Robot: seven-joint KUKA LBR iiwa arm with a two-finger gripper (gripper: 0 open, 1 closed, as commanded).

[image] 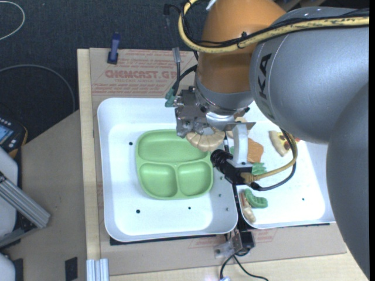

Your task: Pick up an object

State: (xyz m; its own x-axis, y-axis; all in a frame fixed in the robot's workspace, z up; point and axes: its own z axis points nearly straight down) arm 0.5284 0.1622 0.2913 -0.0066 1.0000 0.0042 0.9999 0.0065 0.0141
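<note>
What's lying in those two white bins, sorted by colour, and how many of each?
Green: 3, the divided plate, a small piece and another by the black cable
Orange-brown: 1, a flat piece
Cream: 1, a small piece
Total: 5 that I can make out; the arm hides part of the right bin.

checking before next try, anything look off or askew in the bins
Nothing looks spilled or broken. The green divided tray sits slightly askew in the left bin, and a small green item lies by the right bin's near-left corner.

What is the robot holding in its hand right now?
It cannot be told. The gripper is low at the green divided plate's top right rim, but the arm hides whatever it may grip.
</note>
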